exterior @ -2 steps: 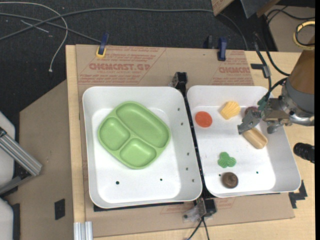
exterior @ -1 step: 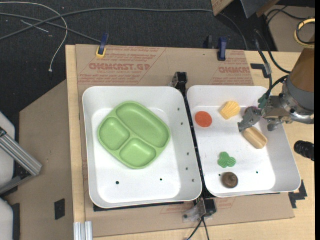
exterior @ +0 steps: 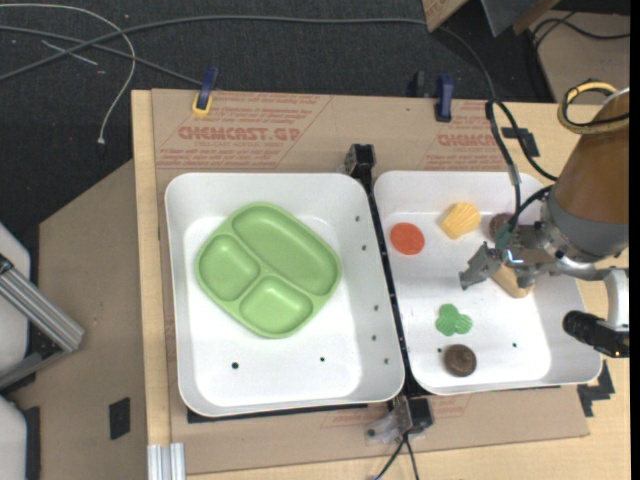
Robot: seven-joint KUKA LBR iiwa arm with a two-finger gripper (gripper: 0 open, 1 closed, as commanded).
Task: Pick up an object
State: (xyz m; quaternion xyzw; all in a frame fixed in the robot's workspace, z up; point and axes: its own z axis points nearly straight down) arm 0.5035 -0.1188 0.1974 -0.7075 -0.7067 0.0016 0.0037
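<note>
My gripper hangs low over the right bin, near its right side, with the grey arm and its orange band reaching in from the right. A tan block lies directly under or against the gripper, partly hidden by it. An orange-red disc and a yellow ridged piece lie at the back of this bin. A green leafy piece and a brown round object lie toward the front, left of and below the gripper.
The left bin holds a green divided plate. A black divider with a clamp runs between the bins. Cables trail over the right bin's back edge. Cardboard lines the bench.
</note>
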